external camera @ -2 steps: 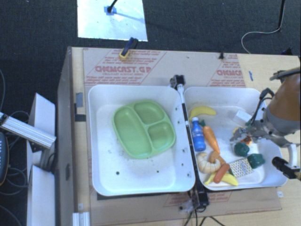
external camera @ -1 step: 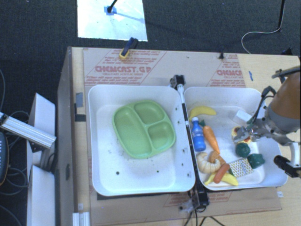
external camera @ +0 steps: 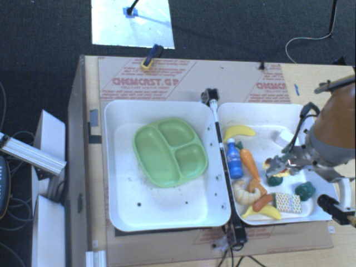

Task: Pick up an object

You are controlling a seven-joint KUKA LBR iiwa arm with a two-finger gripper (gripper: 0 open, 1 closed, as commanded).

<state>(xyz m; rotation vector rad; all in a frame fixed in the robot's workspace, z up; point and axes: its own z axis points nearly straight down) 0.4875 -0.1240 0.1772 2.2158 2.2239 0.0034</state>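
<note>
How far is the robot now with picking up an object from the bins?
Done: the arm has reached over the right bin, and the gripper is low among the toys, beside a dark green item and near the carrot. In hand: nothing visibly lifted; whether the gripper grasps anything cannot be told. Left: securing one object and raising it. The green divided plate lies in the left bin.

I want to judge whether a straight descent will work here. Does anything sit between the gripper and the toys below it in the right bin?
Nothing visible does. The gripper hangs over the right bin, directly above a dark green toy. The orange carrot and blue bottle lie off to its left side in the view, not in its path.
</note>
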